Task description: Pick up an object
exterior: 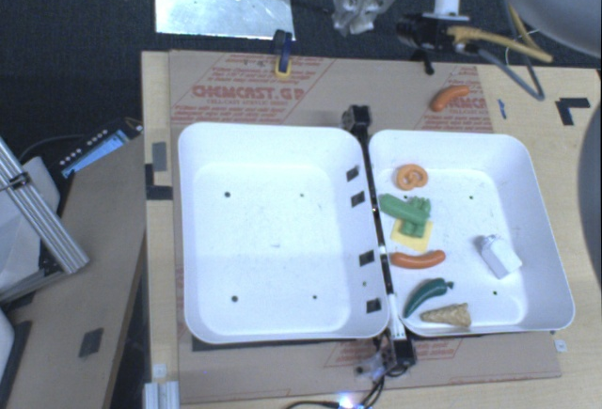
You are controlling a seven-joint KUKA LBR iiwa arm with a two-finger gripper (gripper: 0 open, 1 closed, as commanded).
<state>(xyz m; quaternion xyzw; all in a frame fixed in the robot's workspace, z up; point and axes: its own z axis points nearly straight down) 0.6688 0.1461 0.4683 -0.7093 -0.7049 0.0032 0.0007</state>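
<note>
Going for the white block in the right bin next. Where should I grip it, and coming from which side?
Probably straight down, fingers across the narrow width of the white block. It lies flat and slanted, apart from the other items, with bare floor of the right bin beside its long sides.

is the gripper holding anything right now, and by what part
Nothing is held: the gripper hangs above the bench's far edge with nothing between its fingers.

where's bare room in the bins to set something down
The left bin is bare floor from wall to wall. In the right bin, free floor lies between the white block and the far wall. Crowded: the strip by the divider, with pretzel, green toy, sausage, pepper, cone.
</note>
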